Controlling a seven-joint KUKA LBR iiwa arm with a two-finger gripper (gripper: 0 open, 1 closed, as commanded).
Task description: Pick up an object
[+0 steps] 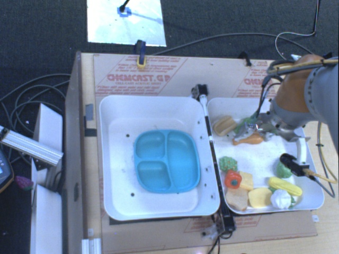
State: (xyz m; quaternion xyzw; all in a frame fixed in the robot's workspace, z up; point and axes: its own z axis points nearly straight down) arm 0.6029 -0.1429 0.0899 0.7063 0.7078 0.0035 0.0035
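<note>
The right bin [312,194] holds several toy foods. My gripper [254,127] is low in its upper middle, right over an orange-brown piece [249,138] and touching or nearly touching it. A tan bread-like piece [224,125] lies just to the left of the gripper. Further forward are a green broccoli [228,163], a red tomato [232,179], an orange cube [246,181], a tan slice [238,199], a yellow round [259,197], a white piece [280,199], a yellow corn-like piece [285,185] and a green piece [284,169].
The left bin [114,115] holds a blue divided plate [167,160]. A divider rail [211,142] runs between the bins. The grey arm with its orange band [296,97] reaches in over the right bin's far right corner. Cables lie off the bench at left.
</note>
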